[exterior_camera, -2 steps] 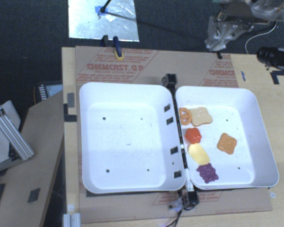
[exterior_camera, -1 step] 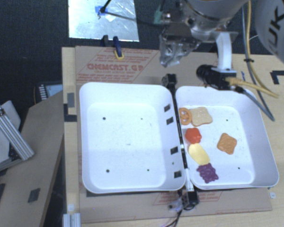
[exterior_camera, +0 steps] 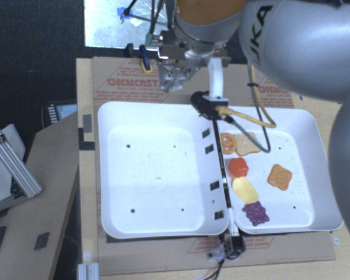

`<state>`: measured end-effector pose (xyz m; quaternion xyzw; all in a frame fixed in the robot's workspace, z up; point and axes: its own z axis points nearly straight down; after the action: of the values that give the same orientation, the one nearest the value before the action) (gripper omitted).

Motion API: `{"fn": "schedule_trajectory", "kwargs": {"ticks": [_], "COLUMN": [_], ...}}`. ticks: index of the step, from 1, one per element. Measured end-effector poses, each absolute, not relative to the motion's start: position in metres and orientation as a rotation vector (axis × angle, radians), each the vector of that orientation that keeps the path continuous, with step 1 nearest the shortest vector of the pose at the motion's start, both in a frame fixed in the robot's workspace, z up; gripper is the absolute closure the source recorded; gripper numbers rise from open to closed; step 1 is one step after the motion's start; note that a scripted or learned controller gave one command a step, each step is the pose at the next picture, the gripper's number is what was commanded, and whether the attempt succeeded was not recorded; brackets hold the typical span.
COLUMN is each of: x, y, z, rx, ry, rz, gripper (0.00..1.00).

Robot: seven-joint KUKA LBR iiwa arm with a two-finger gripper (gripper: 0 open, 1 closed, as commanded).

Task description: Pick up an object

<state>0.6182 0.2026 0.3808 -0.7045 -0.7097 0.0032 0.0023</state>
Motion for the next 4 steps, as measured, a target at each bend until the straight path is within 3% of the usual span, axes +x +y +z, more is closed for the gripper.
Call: {"fn": "schedule_trajectory", "kwargs": {"ticks": [1,2,3,4], "x": [0.604,0.562,0.62,0.567], "y": [0.223,0.185,0.237,0.162], "z": [0.512,0.536,0.457,0.456], "rx": [-2.217,-2.224,-2.214,-2.227], "ry": [-2.234,-2.222,-2.228,-2.218], "rz": [-0.025,-0.008,0.002,-0.001], "gripper": [1.0,1.0,1.0,1.0]}}
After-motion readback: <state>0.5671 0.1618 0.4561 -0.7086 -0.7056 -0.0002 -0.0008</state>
